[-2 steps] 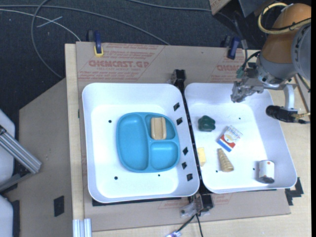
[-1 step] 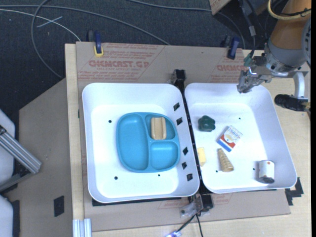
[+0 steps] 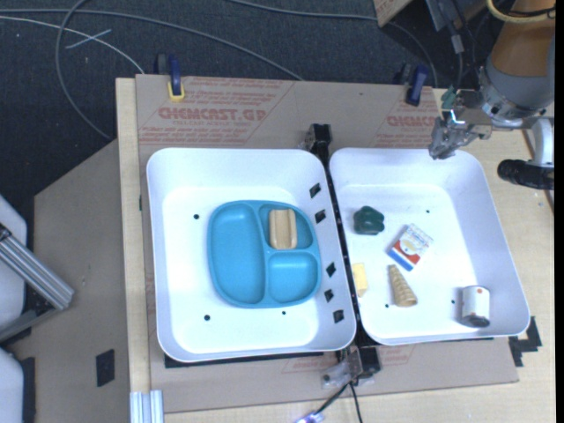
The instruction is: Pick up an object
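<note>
**Robot arm poised above the right bin, nothing picked yet**

A grey robot arm with an orange band reaches in from the right. Its small two-finger gripper hangs over the far rim of the right-hand shallow white plastic bin. The gripper is small and blurred here, so I cannot tell how it is set; nothing appears to be carried.

Candidate objects lie in the right bin: a dark green rounded lump near the bin's left side, a small flat red, white and blue packet near the middle, a tan ridged cone just below it, a small yellow block against the left wall, and a white cylinder, perhaps a roll, in the near right corner.

The left-hand shallow white plastic bin holds a blue three-compartment tray with a beige block in its upper right compartment.

To do this well, the arm should probably choose the green lump or the cone, both apart from the walls, centre directly above, and descend straight before closing.
</note>
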